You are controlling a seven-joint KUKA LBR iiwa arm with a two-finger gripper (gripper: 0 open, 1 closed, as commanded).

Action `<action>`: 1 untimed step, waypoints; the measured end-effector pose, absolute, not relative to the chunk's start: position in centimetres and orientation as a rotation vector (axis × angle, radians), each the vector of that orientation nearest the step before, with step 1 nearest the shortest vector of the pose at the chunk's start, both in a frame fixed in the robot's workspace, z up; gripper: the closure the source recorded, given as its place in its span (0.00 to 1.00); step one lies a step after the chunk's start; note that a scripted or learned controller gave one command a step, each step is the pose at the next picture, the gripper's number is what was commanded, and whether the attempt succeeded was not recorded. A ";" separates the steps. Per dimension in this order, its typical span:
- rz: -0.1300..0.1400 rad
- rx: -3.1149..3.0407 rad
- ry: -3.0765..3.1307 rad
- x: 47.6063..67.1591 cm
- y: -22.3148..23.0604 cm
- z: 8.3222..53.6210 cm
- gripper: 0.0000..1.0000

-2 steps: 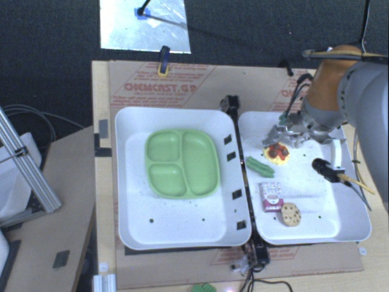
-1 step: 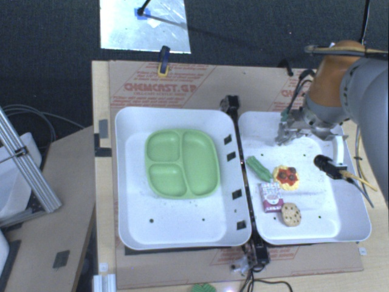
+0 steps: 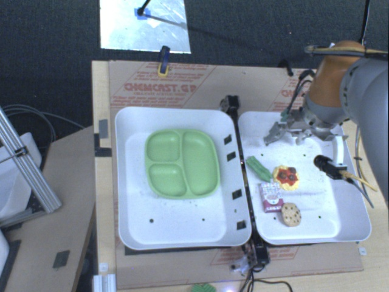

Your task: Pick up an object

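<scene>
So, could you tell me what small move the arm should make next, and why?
Probably a short shift toward the toys, then down. The gripper hangs over the far part of the right bin with nothing between its fingers, while the green piece, the red and yellow toy, the pink carton and the cookie lie nearer the camera.

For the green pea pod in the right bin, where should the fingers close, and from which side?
Probably across the middle of the green pea pod, coming straight down. It lies flat and slanted, long and narrow, so fingers should span its short width. Its lower end sits close to the pizza slice; the upper half has freer space.
</scene>
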State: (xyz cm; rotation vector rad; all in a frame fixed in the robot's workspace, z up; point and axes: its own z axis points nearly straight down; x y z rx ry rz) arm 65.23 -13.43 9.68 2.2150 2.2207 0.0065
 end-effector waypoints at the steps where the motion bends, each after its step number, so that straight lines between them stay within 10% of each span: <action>1: 0.001 2.221 2.216 65.7 -20.1 8.5 0.00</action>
